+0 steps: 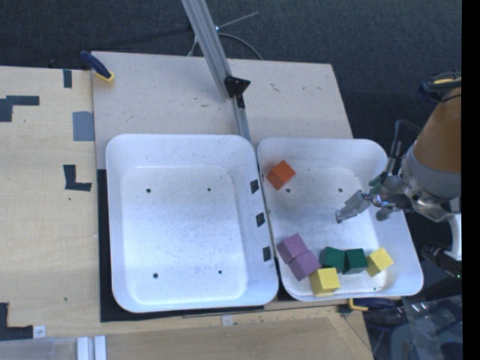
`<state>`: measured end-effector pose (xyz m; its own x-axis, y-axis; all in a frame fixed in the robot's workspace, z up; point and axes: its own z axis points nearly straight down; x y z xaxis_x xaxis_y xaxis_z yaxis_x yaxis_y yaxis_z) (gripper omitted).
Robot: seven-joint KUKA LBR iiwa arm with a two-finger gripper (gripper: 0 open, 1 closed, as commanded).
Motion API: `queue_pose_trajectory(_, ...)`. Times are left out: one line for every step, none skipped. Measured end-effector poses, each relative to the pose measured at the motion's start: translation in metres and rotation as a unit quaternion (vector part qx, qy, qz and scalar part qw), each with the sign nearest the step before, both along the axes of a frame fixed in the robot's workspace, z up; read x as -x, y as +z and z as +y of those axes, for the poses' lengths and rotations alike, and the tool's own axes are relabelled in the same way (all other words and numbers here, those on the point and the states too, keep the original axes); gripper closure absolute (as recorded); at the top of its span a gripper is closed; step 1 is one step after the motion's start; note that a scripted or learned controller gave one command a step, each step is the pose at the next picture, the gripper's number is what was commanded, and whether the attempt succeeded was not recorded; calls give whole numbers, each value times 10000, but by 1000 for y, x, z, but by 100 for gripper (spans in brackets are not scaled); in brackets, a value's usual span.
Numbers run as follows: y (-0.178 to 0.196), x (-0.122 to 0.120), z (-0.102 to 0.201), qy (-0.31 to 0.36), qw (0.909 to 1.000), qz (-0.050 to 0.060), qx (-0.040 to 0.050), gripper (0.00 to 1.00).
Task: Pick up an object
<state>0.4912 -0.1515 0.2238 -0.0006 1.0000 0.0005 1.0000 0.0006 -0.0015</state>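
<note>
Reaching in from the right, the grey arm (pixel 435 152) with its orange band is seen above the right bin (pixel 390 160). The jaws (pixel 352 210) are held low over the bin's bare middle, and nothing is seen between them; whether they are spread or pressed together cannot be told. An orange block (pixel 281 174) is placed near the bin's upper left corner, well apart from the jaws. Along the near wall, two purple blocks (pixel 298 255) are found touching each other, with a yellow block (pixel 325 280) just beside them, two green blocks (pixel 343 259) next to that, and another yellow block (pixel 380 261) at the right end. The left bin (pixel 120 163) is set beside the right one on the desk (pixel 157 88). A metal rail (pixel 206 32) is angled down toward the seam between the bins.
</note>
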Motion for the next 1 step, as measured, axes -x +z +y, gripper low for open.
queue_pose_trajectory(-4, -47, -32, 6, 10000, -13, 11, 0)
